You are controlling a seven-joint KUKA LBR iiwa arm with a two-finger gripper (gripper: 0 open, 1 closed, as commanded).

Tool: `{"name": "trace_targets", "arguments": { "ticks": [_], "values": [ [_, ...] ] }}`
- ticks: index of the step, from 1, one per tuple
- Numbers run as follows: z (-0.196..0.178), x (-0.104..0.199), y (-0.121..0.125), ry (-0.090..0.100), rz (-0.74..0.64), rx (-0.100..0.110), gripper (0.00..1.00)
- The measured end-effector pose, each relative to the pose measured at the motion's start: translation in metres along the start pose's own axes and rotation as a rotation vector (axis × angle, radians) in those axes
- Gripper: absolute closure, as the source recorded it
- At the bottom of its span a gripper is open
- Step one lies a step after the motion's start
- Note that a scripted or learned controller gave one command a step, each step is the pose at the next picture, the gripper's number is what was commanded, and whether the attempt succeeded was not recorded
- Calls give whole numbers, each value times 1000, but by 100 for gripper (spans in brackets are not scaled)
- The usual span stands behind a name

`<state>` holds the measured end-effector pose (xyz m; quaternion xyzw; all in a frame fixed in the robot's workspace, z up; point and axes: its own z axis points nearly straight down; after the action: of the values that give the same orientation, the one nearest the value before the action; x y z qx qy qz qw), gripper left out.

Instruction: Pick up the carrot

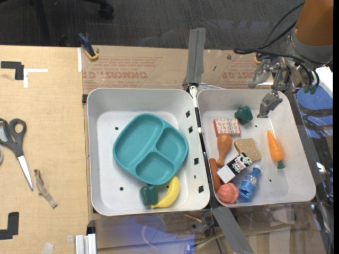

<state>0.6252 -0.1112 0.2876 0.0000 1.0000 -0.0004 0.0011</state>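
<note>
carrot lying free in the right bin

i see the carrot near the right wall of the right bin, an orange toy tapering from a narrow upper tip to a broad lower end with a small dark green stub. it lies flat, apart from the bread slice to its left. my pincer hangs over the bin's far right corner, above the carrot in the view, holding nothing; i cannot tell how far its fingers are parted.
</note>
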Motion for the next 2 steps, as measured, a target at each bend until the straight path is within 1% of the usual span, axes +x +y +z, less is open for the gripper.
{"name": "trace_targets", "arguments": {
  "ticks": [1,2],
  "values": [
    [72,43,-66,0,16,0,0],
    [194,18,-111,-3,-110,0,0]
  ]
}}
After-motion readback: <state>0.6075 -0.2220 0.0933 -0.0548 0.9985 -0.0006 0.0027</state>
